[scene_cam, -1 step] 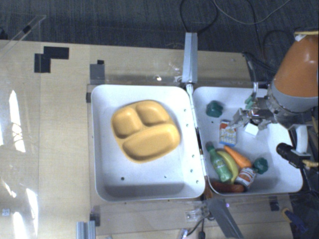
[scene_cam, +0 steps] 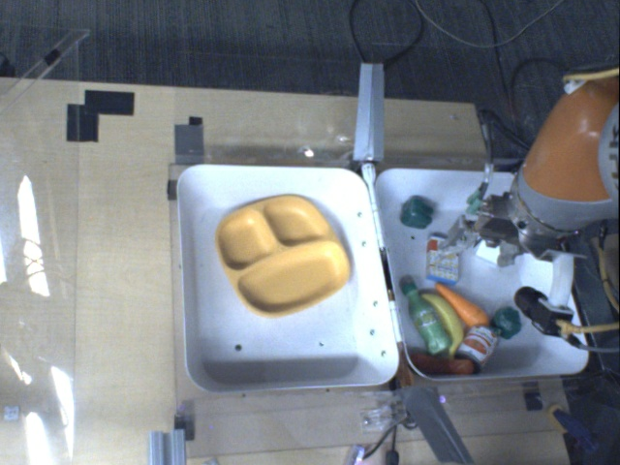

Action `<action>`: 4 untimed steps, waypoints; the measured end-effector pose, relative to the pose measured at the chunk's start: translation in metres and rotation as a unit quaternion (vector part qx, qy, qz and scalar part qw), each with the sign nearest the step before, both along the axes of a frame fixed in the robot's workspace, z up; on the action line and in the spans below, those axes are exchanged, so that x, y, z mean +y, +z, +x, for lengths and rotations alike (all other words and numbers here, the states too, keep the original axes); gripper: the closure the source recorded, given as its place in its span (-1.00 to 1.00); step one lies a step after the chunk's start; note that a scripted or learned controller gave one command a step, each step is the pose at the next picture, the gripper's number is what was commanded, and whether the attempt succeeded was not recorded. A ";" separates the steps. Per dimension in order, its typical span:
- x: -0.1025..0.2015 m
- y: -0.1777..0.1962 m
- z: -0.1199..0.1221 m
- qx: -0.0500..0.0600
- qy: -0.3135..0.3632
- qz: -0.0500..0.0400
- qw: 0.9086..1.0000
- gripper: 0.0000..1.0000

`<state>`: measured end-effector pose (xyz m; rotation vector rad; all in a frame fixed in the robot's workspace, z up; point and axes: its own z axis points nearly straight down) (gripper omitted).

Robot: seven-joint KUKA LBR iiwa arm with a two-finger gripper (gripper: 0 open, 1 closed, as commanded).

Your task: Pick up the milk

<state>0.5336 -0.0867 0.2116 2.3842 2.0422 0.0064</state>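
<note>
The milk (scene_cam: 444, 259) is a small white carton with blue and red print, lying in the right bin (scene_cam: 542, 356) near its left middle. My gripper (scene_cam: 469, 236) comes in from the right under the arm's orange band. It hangs just above and to the right of the carton, with its tip at the carton's upper right corner. From this angle I cannot see whether it touches the carton.
In the left bin (scene_cam: 194, 356) lies a yellow divided plate (scene_cam: 281, 252). The right bin also holds a teal lump (scene_cam: 417, 211), a green bottle (scene_cam: 429, 320), a banana (scene_cam: 446, 320), a carrot (scene_cam: 463, 305), a can (scene_cam: 478, 345) and a teal piece (scene_cam: 507, 323).
</note>
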 end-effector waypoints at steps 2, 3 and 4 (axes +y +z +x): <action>-0.102 -0.125 0.065 -0.001 -0.115 0.000 0.993 -1.00; -0.101 -0.112 0.068 -0.004 -0.112 -0.001 0.994 1.00; -0.048 -0.023 0.111 -0.001 -0.092 -0.001 0.996 1.00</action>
